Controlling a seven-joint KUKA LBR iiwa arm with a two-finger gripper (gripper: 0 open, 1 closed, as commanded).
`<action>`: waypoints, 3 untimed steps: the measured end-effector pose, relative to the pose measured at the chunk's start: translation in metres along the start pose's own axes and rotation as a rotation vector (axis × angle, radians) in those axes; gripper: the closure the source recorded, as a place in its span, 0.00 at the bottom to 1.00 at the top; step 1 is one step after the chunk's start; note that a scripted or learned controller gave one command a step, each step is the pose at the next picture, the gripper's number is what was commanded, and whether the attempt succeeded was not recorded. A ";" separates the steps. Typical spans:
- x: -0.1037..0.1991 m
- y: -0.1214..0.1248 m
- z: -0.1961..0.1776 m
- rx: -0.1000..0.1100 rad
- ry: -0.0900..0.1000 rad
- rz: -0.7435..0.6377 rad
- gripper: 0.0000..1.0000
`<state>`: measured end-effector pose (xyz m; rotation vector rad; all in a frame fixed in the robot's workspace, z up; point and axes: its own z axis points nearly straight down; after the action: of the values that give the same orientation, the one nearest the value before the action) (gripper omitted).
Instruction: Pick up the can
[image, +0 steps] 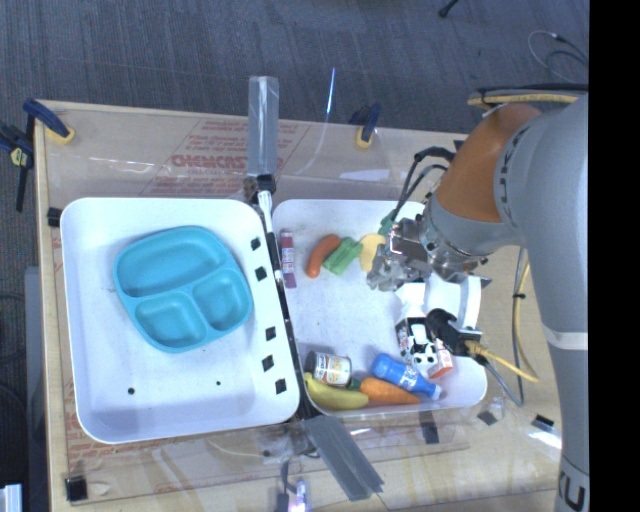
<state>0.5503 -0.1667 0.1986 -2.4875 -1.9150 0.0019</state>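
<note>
The can (330, 367) lies on its side near the front edge of the right bin (340, 310), with a yellow banana (335, 397) just in front of it. It has a dark label and a silver rim. My gripper (384, 272) hangs over the right half of that bin, well behind and to the right of the can and apart from it. The gripper's body hides what is directly under it.
An orange carrot (322, 255), a green piece (343, 256) and a yellow piece (372, 246) lie just left of the gripper. A blue bottle (405, 375), another carrot (390, 392) and a white-black pack (425, 350) crowd the front right. A blue divided plate (183, 287) sits in the left bin (90, 380).
</note>
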 end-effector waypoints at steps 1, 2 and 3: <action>-0.022 -0.071 0.011 0.002 0.000 -0.021 1.00; -0.021 -0.071 0.011 0.002 0.000 -0.021 0.00; 0.036 -0.086 0.091 -0.005 -0.008 -0.231 0.00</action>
<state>0.4761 -0.1096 0.1079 -2.2561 -2.1955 0.0072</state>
